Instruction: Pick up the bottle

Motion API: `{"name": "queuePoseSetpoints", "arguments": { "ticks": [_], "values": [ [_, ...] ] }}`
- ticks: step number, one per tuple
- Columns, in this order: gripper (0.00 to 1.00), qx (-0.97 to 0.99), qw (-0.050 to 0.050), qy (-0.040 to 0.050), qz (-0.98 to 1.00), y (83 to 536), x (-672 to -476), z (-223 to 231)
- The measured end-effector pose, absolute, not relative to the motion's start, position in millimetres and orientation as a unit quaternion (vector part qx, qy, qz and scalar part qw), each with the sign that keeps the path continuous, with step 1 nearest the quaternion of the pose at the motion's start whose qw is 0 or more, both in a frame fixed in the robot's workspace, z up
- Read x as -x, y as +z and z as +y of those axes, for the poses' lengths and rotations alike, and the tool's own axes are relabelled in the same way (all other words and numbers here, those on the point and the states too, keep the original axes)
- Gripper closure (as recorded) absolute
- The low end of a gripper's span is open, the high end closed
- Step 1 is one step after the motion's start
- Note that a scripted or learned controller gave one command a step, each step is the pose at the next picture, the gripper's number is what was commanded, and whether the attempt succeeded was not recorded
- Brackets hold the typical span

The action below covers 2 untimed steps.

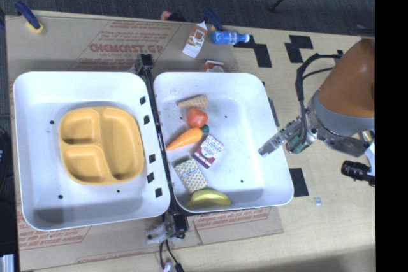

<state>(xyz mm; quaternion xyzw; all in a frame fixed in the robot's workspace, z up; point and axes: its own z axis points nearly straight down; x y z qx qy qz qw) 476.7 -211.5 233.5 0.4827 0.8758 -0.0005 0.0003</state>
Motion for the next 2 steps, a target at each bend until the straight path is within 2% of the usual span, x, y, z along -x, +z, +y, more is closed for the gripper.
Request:
{"name": "queuePoseSetpoints", "arguments": {
  "ticks": [1,2],
  "values": [
    [1.0,-0.48,0.001,-0.0008,0.877,244.0,-477.5,-211.6],
    [1.0,-0.447,-0.001,-0.0001,0.894,235.9,-476.8,-210.7]
  ]
}}
